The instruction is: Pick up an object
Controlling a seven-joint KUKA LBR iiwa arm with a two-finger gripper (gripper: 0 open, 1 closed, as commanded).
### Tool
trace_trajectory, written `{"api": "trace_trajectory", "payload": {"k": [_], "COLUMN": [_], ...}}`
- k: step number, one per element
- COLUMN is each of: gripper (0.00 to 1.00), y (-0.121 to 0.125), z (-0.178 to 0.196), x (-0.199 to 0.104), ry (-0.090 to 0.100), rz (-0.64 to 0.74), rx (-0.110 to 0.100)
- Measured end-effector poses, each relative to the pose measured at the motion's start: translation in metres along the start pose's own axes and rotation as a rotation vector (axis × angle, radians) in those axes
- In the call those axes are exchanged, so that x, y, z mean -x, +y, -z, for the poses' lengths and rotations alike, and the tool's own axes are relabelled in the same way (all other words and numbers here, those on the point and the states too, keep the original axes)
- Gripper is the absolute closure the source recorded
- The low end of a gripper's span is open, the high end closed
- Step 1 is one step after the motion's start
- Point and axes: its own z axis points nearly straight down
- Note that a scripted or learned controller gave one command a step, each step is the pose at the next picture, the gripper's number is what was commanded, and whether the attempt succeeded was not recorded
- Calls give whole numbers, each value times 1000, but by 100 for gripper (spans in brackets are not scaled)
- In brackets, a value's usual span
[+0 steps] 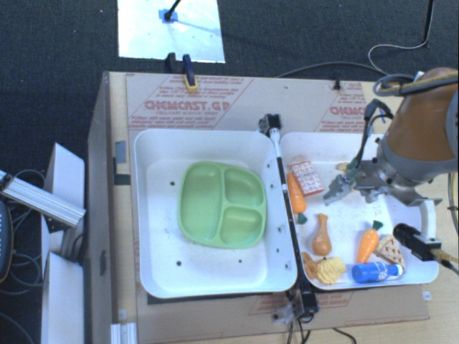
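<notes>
Here is the bench from above, two white bins side by side: the left bin (154,264) carries a green divided plate (221,204) sitting near its middle, and the right bin (409,278) holds the toy food. The grey arm (423,131) with its orange band comes in from three o'clock, and the gripper (337,190) hangs over the upper middle of the right bin, fingers pointing toward nine o'clock. Whether it is released or clenched I cannot tell from here; nothing sits between its tips.

Now the pickings. A red-and-white checked packet (306,177) lies just at ten o'clock of the gripper, near the bin's top left. Beside it, along the divider between the bins, lies an orange carrot (296,195), long axis running twelve to six. Below the gripper, at six o'clock, a toy chicken drumstick (322,236) rests in the bin's middle. A second carrot (368,244) with a green top lies at four o'clock of the drumstick, tilted. Just right of that one a waffle-pattern wedge (391,250) sits close to the bin's right side. Along the near rim, a yellow ridged chip piece (327,269) lies just beside a blue bottle (374,271) on its side
</notes>
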Motion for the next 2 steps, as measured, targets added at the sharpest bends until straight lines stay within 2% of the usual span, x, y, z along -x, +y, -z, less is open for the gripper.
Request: {"api": "trace_trajectory", "payload": {"k": [1, 2], "gripper": [0, 0], "y": [-19, -38], "z": [-122, -124], "x": [8, 2], "ry": [0, 0], "rz": [-2, -2], "rx": [-1, -2]}}
